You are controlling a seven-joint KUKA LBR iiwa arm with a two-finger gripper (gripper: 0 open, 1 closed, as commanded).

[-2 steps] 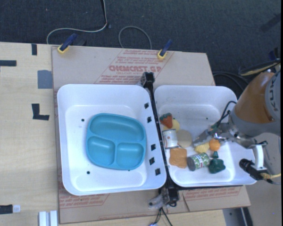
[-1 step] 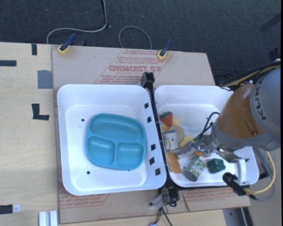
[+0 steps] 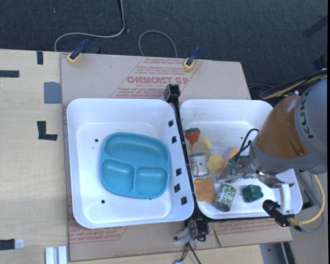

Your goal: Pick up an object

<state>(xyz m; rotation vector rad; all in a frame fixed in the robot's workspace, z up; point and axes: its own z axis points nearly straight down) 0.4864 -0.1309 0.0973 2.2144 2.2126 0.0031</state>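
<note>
In the right bin [image 3: 264, 110], the gripper [image 3: 235, 169] hangs low over clutter; whether its jaws are open I cannot tell. The yellow piece [image 3: 216, 161], green can [image 3: 225, 197] and orange block [image 3: 204, 190] crowd together, so a grasp may slip or snag two. A blue tray [image 3: 135, 165] lies in the left bin [image 3: 85, 114].

A divided tray [image 3: 136, 165] lies in the left bin [image 3: 82, 120], while in the right bin [image 3: 220, 110] a can [image 3: 225, 197] sits at six o'clock of a cluster of small food items [image 3: 201, 153], with the gripper [image 3: 235, 168] at the cluster's three o'clock.
</note>
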